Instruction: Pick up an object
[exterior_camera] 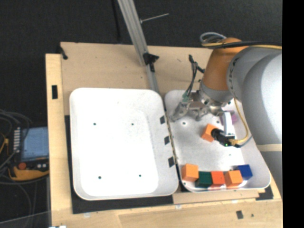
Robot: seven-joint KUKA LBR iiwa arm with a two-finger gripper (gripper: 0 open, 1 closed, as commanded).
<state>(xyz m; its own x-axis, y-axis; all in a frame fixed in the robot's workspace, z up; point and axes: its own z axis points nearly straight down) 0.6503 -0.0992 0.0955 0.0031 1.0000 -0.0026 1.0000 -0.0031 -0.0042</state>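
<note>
Meanwhile, the gripper [183, 109] is being held low over the far left corner of the right bin [190, 139]; whether it is spread or pressed together cannot be told. Nothing is being seen between its tips. An orange block [208, 133] is lying just beside the wrist, while a row of blocks [216, 175] is resting along the near wall. A descent squarely over one block is probably being called for. The bin walls and dangling cable [232, 139] are crowding the approach.

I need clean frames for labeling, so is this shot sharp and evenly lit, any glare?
Camera view: even lighting, soft shadows; the left bin is nearly blown out white; blocks along the right bin near edge read crisp; the arm looms large and slightly soft; the end effector looks muddled.
</note>
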